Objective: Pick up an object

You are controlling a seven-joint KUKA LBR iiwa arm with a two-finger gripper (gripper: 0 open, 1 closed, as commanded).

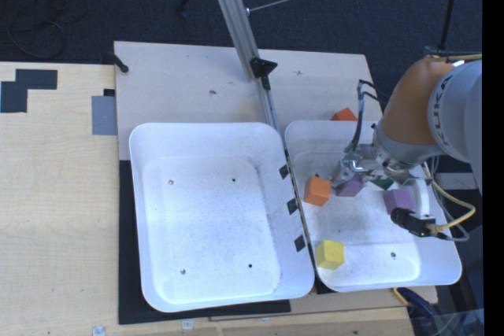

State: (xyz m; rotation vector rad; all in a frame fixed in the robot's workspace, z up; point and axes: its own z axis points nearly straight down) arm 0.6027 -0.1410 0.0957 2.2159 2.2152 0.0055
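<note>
The purple block (350,186) lies right of frame centre in the right bin (441,273), touching the gripper (356,171); whether that is clenched I cannot tell. An orange cube (317,190) sits just left. Seemingly the grasp stage; next, a clean lift.

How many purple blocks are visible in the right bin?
2: one purple block beside the gripper, another right of it under the arm. More may be hidden beneath the arm.

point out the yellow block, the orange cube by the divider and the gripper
yellow block (330,253), camera view, middle of its top face
orange cube (317,190), camera view, centre of its visible face
gripper (354,171), camera view, metal tip above a purple block
</note>
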